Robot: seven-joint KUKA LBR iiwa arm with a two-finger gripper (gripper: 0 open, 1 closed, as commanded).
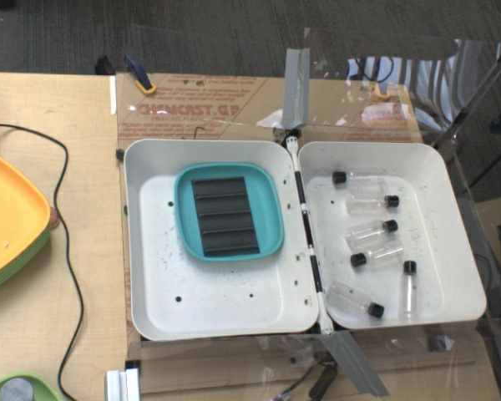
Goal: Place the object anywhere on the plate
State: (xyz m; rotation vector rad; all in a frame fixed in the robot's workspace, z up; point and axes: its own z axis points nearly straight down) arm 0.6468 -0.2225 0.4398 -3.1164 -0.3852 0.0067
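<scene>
Jaws' state I cannot tell; cardboard [234, 128] behind the teal plate [271, 215] bears red print [188, 107], hardly legible.

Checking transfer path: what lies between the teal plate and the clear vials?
In the camera view, the bins' adjoining white rims separate the teal square plate from the clear black-capped vials.

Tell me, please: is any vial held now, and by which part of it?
Nothing is seen held. The clear vials with black caps all lie loose in the right bin; the teal plate sits in the left bin.

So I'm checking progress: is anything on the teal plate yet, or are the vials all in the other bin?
Not yet. The teal plate carries only its dark ribbed insert; all six vials lie in the right bin.
</scene>
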